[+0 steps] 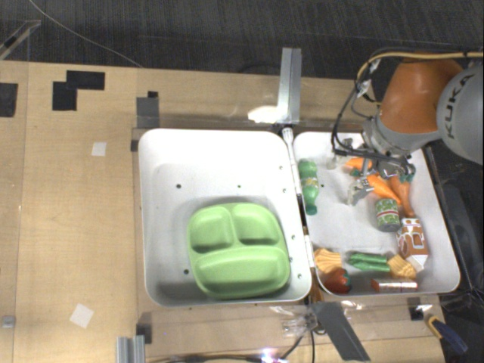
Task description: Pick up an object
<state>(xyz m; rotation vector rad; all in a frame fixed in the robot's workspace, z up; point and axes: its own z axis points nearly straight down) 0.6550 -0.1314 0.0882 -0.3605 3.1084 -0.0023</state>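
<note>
My gripper hangs low over the back of the right bin, beneath the orange wrist band. Its metal fingers point down beside some orange carrots, and I cannot make out whether anything sits between them. A green bottle lies along the bin's left wall. Just in front of the gripper stands a green-labelled can. Near the front lie a small carton, a green pepper-like piece, a waffle-like snack, a red piece and a cheese-coloured wedge.
The left bin holds a green divided tray toward its front. A metal post rises behind the divider between the bins. Cables loop above the wrist at the back right.
</note>
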